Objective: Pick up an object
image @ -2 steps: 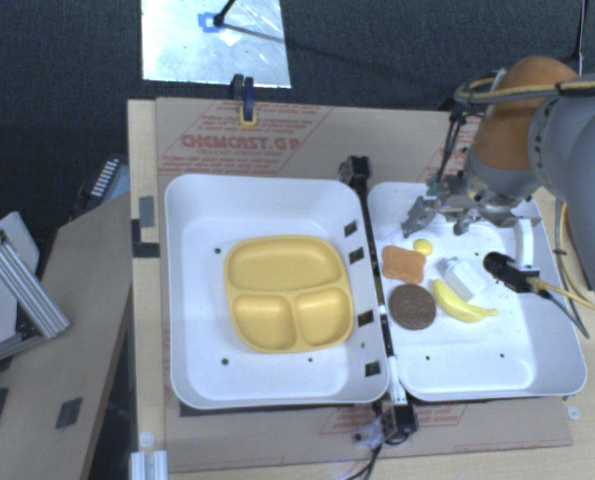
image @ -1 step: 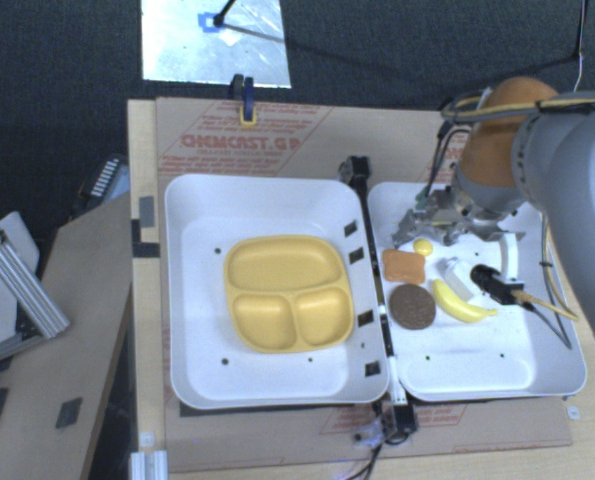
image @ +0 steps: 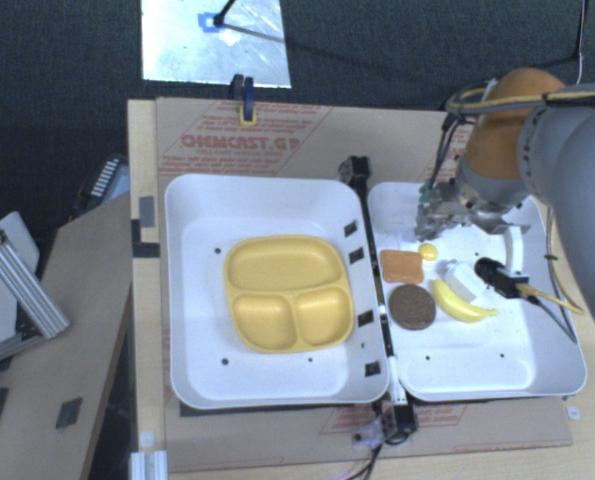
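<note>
The right bin (image: 497, 368) holds an orange flat slab (image: 401, 265), a brown round disc (image: 412, 307), a yellow banana (image: 460, 303) and a small yellow piece (image: 428, 252). My gripper (image: 430, 228) hangs low over the back left part of this bin, just behind the small yellow piece and the orange slab. I see nothing held in it. A small white block (image: 459, 282) lies beside the banana.
The left bin (image: 197, 368) holds a yellow divided plate (image: 285, 292). A black clamp strip (image: 369, 268) runs between the two bins. The grey arm with its orange band (image: 502, 133) reaches in from the right above the right bin's back edge.
</note>
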{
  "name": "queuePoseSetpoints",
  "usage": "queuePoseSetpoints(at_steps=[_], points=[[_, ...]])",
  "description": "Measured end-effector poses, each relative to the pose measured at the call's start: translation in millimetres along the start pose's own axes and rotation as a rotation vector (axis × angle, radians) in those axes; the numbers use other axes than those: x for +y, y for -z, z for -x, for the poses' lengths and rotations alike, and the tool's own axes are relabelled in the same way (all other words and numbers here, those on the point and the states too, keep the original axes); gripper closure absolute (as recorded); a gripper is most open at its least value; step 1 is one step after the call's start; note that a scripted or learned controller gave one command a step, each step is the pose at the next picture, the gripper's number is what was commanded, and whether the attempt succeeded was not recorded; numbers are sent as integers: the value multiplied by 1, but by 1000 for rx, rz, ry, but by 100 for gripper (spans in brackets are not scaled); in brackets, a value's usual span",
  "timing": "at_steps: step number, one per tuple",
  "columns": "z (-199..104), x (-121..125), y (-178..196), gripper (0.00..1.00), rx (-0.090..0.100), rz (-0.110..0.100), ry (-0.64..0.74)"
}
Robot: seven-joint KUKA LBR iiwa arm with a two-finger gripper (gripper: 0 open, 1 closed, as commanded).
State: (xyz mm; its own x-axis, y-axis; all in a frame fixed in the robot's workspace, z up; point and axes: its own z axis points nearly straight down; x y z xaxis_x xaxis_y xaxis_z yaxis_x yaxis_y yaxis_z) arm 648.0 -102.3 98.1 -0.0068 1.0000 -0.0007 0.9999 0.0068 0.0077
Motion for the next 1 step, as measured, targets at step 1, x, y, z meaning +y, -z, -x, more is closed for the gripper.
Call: queuePoseSetpoints(at_steps=[1], points=[[-5, 9, 48, 100, 0, -1, -2]])
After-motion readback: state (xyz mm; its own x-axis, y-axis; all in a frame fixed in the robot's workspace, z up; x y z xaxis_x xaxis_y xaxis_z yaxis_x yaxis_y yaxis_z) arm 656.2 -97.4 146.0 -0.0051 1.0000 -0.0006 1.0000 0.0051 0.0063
